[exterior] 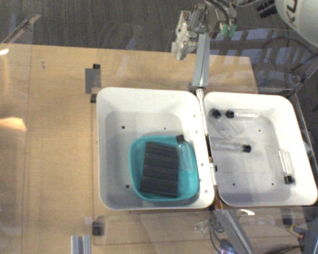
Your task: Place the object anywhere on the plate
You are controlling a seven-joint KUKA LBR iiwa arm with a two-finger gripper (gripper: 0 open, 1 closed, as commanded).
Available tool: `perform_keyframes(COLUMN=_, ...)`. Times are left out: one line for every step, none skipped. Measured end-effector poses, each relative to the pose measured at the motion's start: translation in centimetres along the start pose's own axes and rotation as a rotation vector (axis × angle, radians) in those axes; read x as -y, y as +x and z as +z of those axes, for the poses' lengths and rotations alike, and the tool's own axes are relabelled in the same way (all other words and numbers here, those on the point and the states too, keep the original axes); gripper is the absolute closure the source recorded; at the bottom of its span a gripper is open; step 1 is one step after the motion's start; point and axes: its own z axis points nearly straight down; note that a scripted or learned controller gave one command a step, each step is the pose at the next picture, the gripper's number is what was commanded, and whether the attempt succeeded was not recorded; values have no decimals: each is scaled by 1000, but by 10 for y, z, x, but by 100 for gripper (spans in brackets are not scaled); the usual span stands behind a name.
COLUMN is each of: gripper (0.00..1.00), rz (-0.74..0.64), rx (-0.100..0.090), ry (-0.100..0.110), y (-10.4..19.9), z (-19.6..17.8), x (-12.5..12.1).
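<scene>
Hand [186, 36] hangs high behind the bins, grasping nothing I can see; whether released or clenched I cannot tell.
One vial [185, 153] already lies on the teal plate [137, 153] in the left bin [108, 142]; placing looks done, so next comes another pick from the right bin [297, 142].

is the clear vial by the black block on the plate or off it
On it. The clear vial with its black cap lies flat on the teal plate, along the right side of the black block, in the left bin.
</scene>
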Motion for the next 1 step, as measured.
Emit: perform_keyframes(gripper=100, rz=-354, rx=1, ry=-1, y=-8, z=0, x=-9)
